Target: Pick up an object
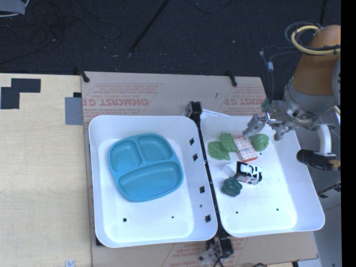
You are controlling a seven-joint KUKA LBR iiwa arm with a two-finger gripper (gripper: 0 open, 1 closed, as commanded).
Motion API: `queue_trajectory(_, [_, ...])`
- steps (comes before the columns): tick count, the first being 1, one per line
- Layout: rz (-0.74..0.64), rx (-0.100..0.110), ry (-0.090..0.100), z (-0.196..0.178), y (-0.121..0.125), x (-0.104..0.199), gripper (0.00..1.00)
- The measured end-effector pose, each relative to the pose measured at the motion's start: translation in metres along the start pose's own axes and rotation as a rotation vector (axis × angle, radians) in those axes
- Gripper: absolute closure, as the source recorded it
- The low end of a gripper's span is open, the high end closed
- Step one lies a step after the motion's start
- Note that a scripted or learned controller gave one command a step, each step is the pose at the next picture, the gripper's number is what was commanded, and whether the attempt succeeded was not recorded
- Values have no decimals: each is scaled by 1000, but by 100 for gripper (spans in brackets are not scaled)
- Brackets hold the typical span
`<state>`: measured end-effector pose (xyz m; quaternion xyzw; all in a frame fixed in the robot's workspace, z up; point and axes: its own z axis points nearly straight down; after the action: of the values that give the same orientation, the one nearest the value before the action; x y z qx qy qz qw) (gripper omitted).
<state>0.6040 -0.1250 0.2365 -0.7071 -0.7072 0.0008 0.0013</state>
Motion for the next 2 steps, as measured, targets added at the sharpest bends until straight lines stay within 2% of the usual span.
queue_trajectory(1, [-1,1,0,-10,0,-1,100])
queue_trajectory(2, [-7,-18,-1,-225,-15,76,100])
